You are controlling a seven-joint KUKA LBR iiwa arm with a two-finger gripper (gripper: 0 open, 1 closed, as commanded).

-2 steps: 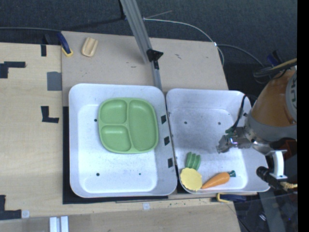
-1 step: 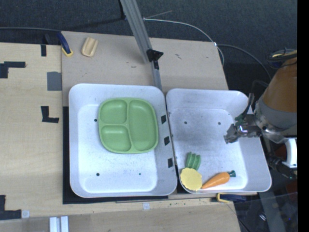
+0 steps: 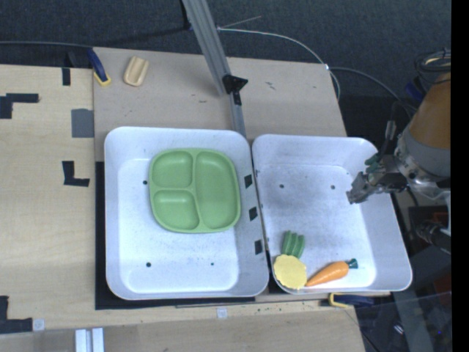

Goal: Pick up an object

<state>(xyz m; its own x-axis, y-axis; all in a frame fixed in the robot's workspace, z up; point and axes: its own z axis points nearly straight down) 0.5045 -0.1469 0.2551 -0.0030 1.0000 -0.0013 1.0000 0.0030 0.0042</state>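
While the carrot (image 3: 327,273) lies in the right bin (image 3: 381,266), the end effector (image 3: 360,190) hovers, finger state indiscernible.

A robotics lab is showing itself here: a plywood worktop (image 3: 293,101) is carrying two white bins (image 3: 117,196), black tape marks (image 3: 73,174) are dotting it, and cables (image 3: 293,46) are trailing across.

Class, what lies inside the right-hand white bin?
A carrot, a yellow round piece and a small green item. The yellow piece covers the green item's near end.
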